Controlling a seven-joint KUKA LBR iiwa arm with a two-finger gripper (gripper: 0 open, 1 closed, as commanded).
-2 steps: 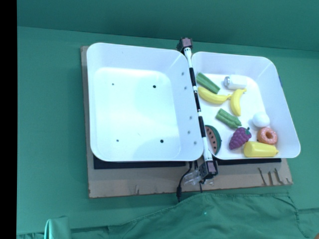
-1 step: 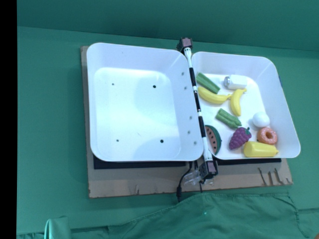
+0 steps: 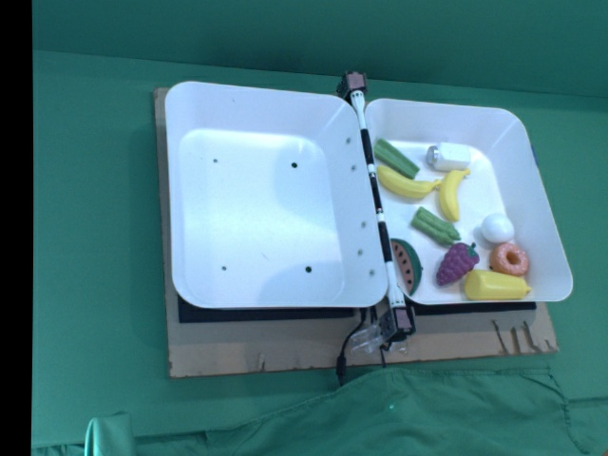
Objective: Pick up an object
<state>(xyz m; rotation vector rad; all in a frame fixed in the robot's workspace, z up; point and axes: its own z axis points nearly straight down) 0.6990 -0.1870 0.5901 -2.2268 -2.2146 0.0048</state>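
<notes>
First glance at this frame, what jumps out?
The right bin draws the eye: a cluster of bright toy food, with two bananas near the top, purple grapes and an orange donut toward the bottom. A watermelon slice sits against the divider, beside the big bare left bin.

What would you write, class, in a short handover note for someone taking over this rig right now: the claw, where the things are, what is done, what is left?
Claw: no arm over the bins at this moment.
Things: all lie in the right bin: two bananas, two green vegetables, a small white bottle, a white egg, a doughnut, purple grapes, a watermelon slice and a yellow block.
Left bin: bare white floor with a few dark dots.
Done: nothing lifted.
Left: pick up one object; the egg and doughnut seem to have some room around them.
</notes>
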